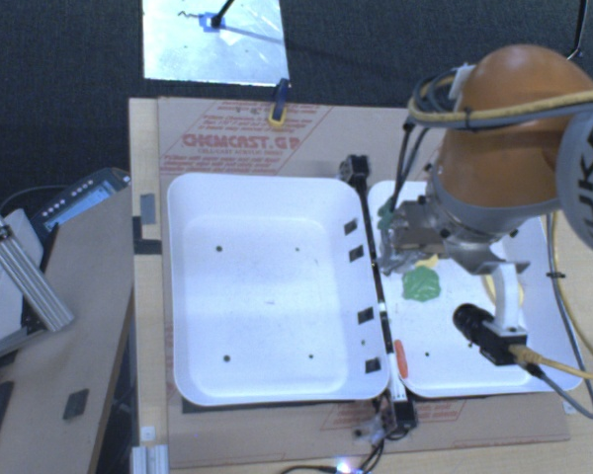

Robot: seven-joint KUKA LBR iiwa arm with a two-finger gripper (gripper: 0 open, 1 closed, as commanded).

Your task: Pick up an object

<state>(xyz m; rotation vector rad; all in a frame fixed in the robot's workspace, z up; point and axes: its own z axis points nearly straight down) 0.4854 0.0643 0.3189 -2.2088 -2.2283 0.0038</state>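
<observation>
Hovering arm (pixel 504 146), green lump (pixel 421 283) rt bin (pixel 445 373)

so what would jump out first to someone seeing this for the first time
The arm's big orange band dominates the upper right, hanging over the right bin. Below it, a green object lies in that bin, close to the end effector. The left bin spreads broad and white across the middle.
</observation>
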